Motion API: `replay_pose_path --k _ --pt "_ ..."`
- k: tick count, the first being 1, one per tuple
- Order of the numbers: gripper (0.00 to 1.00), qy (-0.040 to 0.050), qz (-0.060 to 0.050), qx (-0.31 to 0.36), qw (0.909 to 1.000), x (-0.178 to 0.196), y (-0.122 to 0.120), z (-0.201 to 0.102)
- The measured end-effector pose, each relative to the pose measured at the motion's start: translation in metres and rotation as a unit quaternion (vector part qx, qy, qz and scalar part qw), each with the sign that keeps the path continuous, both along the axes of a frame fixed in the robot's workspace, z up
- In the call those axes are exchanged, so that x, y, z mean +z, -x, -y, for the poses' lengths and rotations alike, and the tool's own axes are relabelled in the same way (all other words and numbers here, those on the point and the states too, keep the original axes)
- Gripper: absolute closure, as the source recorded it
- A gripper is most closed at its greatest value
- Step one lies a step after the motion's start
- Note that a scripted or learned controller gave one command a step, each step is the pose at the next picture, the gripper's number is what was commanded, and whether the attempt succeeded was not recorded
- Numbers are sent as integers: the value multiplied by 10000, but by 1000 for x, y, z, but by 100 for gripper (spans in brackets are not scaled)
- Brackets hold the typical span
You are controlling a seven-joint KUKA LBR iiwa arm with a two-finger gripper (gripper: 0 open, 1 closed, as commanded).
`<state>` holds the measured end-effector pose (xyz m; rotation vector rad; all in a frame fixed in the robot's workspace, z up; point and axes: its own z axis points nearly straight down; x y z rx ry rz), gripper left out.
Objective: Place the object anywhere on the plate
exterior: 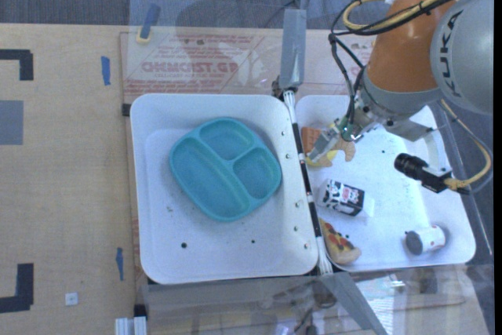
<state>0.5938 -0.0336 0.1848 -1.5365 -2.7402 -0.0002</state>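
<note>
Bench (63,169) | left bin (157,247): teal plate (226,167) | right bin (455,239): carton (345,198)

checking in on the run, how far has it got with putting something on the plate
Nothing looks done yet: the teal plate in the left bin carries nothing. In hand: the gripper is low in the right bin over a yellowish item near the divider; a grasp isn't evident. Left: grasp, carry across, set on the plate.

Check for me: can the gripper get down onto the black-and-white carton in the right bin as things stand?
Probably yes. The carton lies alone on open bin floor, apart from the neighbouring items, and the gripper hangs just beyond it with nothing between.
</note>
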Motion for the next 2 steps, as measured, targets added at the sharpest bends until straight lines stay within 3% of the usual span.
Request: replay_pose_path --k 1,2 --pt "100 0 7 -131 9999 0 4 -98" --pt "0 1 8 -131 9999 0 4 -98"
